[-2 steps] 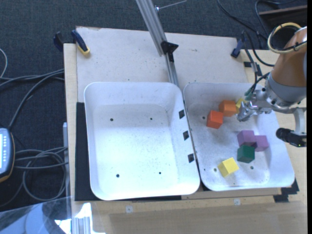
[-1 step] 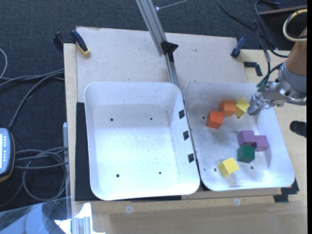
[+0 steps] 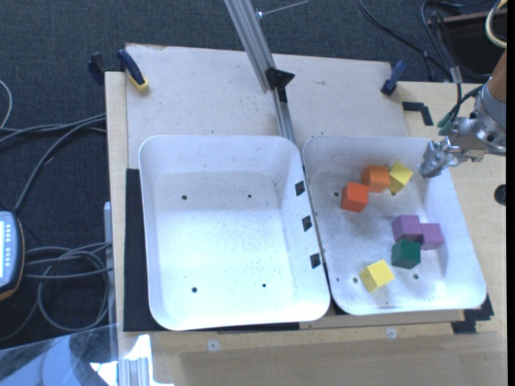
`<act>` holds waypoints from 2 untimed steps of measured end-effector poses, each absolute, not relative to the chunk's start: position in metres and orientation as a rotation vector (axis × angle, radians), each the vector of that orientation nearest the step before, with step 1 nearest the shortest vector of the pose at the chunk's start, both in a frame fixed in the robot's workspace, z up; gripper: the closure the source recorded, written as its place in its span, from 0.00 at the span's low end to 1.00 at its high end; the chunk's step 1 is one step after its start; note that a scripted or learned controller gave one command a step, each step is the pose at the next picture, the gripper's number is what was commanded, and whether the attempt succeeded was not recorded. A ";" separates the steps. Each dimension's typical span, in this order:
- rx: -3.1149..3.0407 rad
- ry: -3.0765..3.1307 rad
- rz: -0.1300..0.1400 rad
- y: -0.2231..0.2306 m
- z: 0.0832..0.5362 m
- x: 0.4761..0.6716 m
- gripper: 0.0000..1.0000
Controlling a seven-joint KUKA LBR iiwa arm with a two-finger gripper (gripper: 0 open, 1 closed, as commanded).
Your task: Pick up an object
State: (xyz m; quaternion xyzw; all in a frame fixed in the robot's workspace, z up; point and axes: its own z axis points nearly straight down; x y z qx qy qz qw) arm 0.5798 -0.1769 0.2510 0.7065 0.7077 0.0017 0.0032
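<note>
Over the right bin's [image 3: 471,273] far edge, my gripper [image 3: 434,164] hovered beside the yellow cube [image 3: 400,175]. Finger spread: I could not tell. Centring over it before descending seemed wise.

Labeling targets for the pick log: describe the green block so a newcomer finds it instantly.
Look in the right bin, the one holding all the blocks. Toward its near right side sits a small cluster: the green block touches the purple blocks just behind it, with a yellow block nearby to its left. It is the only green piece, darker than the rest.
</note>
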 end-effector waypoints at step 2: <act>2.212 2.230 0.005 -0.058 0.251 0.595 1.00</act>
